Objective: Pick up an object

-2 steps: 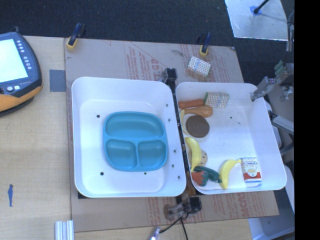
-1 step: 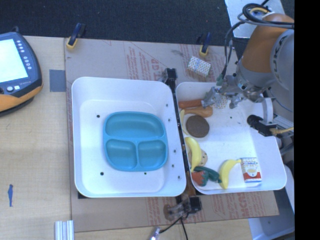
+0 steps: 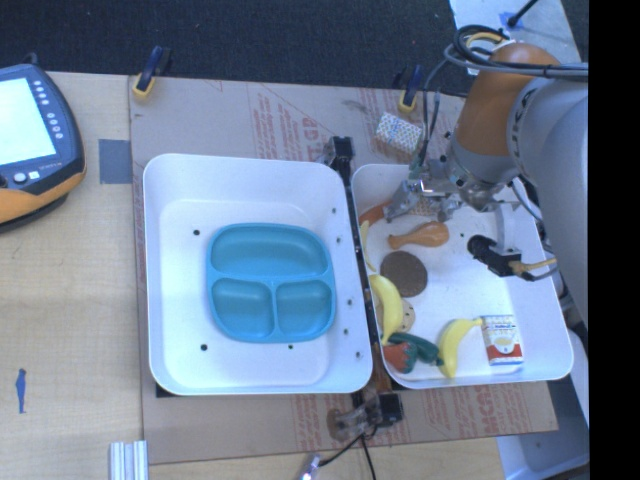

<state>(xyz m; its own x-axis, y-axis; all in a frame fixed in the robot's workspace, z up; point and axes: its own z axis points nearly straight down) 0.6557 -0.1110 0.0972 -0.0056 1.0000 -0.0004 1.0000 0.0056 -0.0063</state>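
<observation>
The right bin [image 3: 530,308] holds several toy foods. An orange-brown drumstick [image 3: 422,235] lies near its far edge, with a brown round patty [image 3: 403,273] just in front of it. One yellow banana [image 3: 388,304] lies along the left wall and a second banana [image 3: 456,344] sits near the front. A small carton [image 3: 502,343] stands at the front right, and a red and green piece [image 3: 410,352] lies at the front left. My gripper [image 3: 428,196] hangs over the far part of this bin, just behind the drumstick. Nothing is visibly held.
The left bin [image 3: 170,268] carries a blue divided plate [image 3: 271,280]. A black part [image 3: 495,257] of the arm's gear reaches over the right bin's right side. A teach pendant [image 3: 30,138] rests at the far left. A small patterned block [image 3: 398,132] lies behind the bins.
</observation>
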